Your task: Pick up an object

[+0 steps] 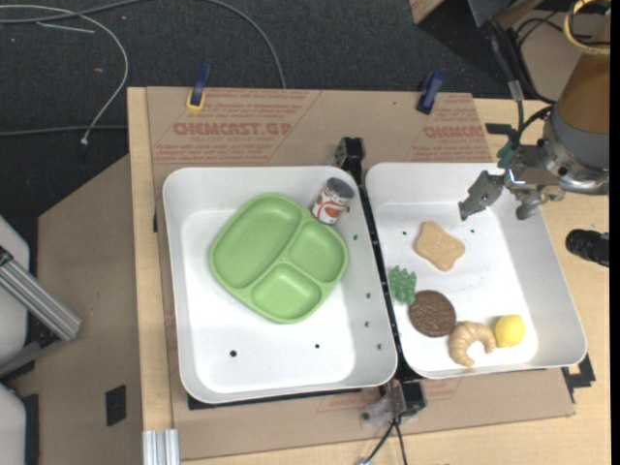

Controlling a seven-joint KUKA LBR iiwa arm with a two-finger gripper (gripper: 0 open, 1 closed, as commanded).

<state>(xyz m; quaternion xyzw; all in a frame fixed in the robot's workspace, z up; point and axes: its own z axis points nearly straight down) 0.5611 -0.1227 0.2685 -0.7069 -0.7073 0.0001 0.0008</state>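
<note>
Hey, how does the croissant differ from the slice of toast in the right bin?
The croissant is curved into a crescent, while the toast slice is flat with a lobed bread outline. The croissant lies near the front of the right bin, touching the lemon and close beside the brown cookie; the toast lies apart from the rest, nearer the gripper. Both are tan toy bakery items in the same bin.
</note>
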